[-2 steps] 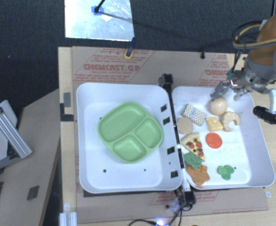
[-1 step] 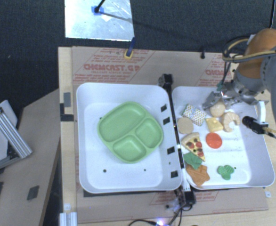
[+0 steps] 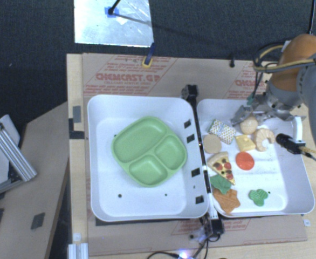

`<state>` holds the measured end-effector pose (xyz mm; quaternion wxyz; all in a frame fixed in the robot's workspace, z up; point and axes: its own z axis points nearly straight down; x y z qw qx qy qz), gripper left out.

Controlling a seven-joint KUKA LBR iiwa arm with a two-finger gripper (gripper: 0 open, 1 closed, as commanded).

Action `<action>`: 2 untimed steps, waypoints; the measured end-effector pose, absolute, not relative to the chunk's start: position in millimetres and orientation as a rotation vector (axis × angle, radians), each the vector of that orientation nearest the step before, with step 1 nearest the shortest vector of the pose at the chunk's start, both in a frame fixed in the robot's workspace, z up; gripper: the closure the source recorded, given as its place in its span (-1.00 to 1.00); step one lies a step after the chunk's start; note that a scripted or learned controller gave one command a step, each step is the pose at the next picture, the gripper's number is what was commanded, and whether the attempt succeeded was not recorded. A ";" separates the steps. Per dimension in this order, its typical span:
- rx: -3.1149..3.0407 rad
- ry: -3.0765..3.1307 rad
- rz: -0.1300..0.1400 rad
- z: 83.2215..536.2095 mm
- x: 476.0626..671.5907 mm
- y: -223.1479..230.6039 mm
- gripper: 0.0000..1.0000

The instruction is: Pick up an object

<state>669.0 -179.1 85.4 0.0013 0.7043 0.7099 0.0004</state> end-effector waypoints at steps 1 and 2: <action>2.206 2.227 0.003 97.6 670.2 -179.6 1.00; 2.210 2.224 0.007 143.3 676.9 -180.1 1.00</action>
